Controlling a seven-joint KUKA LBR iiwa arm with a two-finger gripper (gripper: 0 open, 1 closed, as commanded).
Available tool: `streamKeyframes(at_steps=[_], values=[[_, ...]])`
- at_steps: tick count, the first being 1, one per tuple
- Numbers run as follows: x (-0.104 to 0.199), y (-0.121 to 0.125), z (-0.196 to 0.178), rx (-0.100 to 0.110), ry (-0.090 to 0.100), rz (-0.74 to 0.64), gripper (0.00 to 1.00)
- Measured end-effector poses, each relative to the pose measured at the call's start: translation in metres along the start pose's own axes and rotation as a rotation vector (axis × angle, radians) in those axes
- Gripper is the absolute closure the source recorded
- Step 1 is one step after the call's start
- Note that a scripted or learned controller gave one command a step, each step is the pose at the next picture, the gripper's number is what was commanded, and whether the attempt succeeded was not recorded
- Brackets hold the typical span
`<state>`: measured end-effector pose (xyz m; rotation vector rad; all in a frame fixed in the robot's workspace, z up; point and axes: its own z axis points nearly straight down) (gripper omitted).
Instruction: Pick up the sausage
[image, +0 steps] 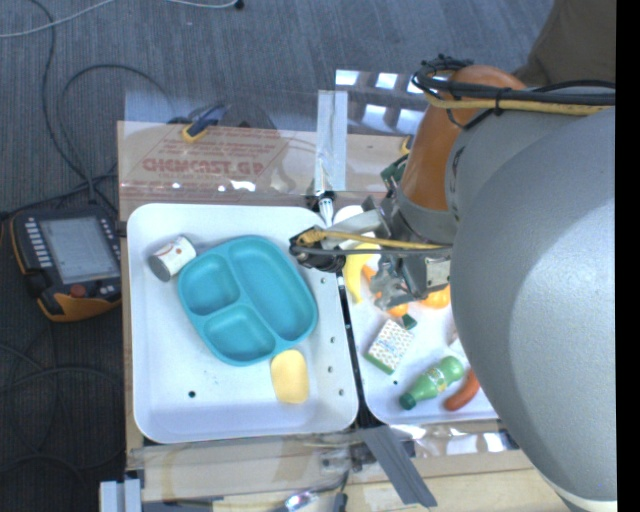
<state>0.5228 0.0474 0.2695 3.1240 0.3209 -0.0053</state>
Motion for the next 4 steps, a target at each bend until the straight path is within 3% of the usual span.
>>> streamKeyframes(at_steps=[1, 2, 3, 4], values=[[-0.035, -0.025, -0.042, -0.001, 0.0, -0.131, 1.0], [-0.041, 0.001, 0.042, 0.0, -0.003, -0.319, 1.0], [-0.048, 0.041, -0.028, -0.002, 0.0, -0.328, 1.0], [-0.047, 0.031, 0.041, -0.001, -0.004, 0.002, 1.0]])
